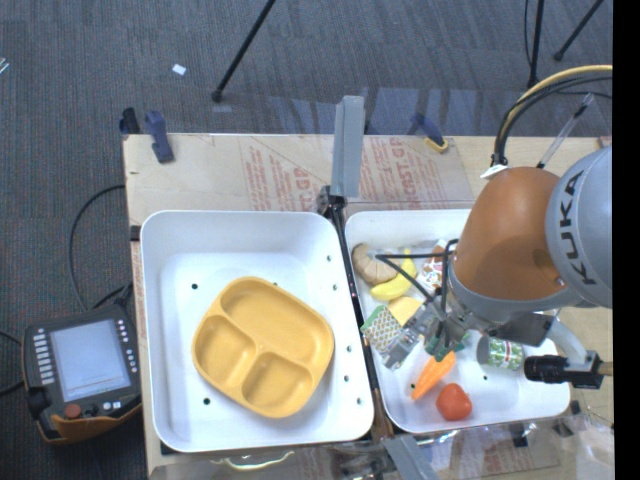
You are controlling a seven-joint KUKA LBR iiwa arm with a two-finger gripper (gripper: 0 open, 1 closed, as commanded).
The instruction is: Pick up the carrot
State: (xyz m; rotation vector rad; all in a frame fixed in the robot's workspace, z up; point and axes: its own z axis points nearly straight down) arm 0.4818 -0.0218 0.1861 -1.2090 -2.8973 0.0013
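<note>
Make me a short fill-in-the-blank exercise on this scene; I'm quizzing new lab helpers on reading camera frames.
1. The yellow divided plate lies in the ____ bin.
2. The carrot lies in the right bin, just above a round ____ tomato.
3. The plate has ____ compartments.
4. The robot's hand is over the carrot's ____ end.

Missing words: left; red; three; upper
</note>
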